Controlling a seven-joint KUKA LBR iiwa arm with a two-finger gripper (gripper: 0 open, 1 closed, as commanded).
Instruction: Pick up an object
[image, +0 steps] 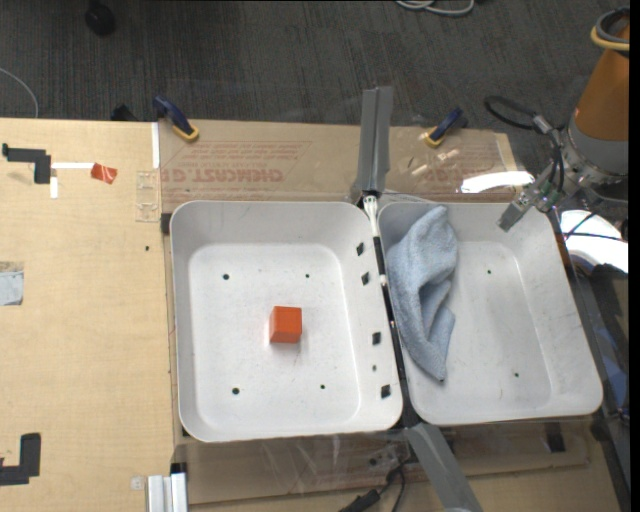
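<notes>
Camera view | arm (607, 90) at upper right | claw (527, 207) over right bin's (560, 330) corner

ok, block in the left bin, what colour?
Orange-red block, shown in the camera view.

arm: upper right, orange band visible | gripper (528, 205): low at wrist end, pointing left
</notes>
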